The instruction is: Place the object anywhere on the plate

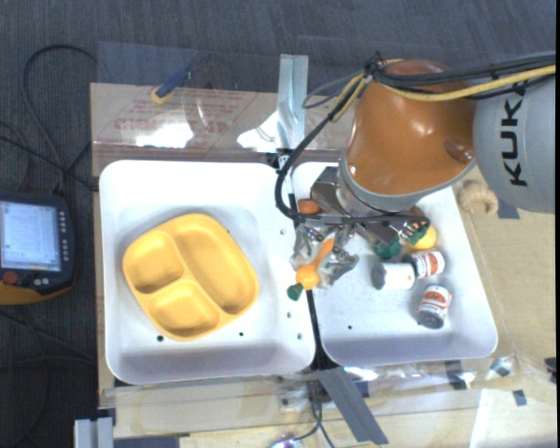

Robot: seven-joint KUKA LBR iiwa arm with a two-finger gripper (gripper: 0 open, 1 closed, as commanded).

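A yellow plate point(189, 273) with three compartments lies in the left bin point(131, 189). My gripper point(323, 256) hangs over the left edge of the right bin point(467, 339), near the wall between the two bins. It is shut on a small orange carrot point(315, 264) whose green tip points down and left. The carrot hangs to the right of the plate, apart from it.
In the right bin lie two small white and red bottles point(420, 267) point(434, 304), a yellow item point(423, 239) and a green item point(388, 246). A grey handheld pendant point(23, 245) lies left of the bench. Cables run over the arm's orange band point(406, 133).
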